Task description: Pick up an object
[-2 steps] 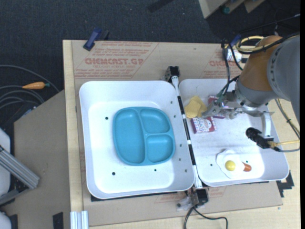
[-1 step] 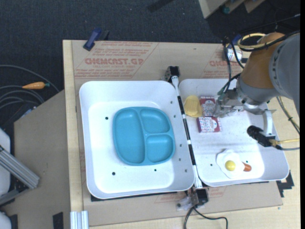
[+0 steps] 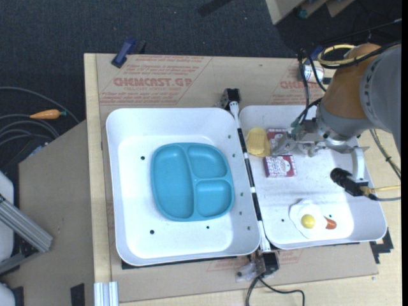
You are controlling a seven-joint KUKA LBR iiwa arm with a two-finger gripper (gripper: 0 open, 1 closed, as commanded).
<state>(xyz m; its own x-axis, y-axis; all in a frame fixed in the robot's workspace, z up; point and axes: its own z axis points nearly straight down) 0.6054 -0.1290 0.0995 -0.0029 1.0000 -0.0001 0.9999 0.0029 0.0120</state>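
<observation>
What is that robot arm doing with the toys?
The robot arm's hand is down in the right bin, close to a small red and white packet and a yellow lump. It has not lifted anything. A toy fried egg lies nearer the front of that bin. A blue divided plate sits in the left bin.

light: bright, even overhead — shadows: soft | focus: slightly blurred

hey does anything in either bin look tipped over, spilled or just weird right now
Nothing looks spilled or broken. The blue divided plate lies flat in the left bin. In the right bin, the red patterned card lies slightly askew beside the yellow piece, and the fried-egg toy sits flat.
</observation>
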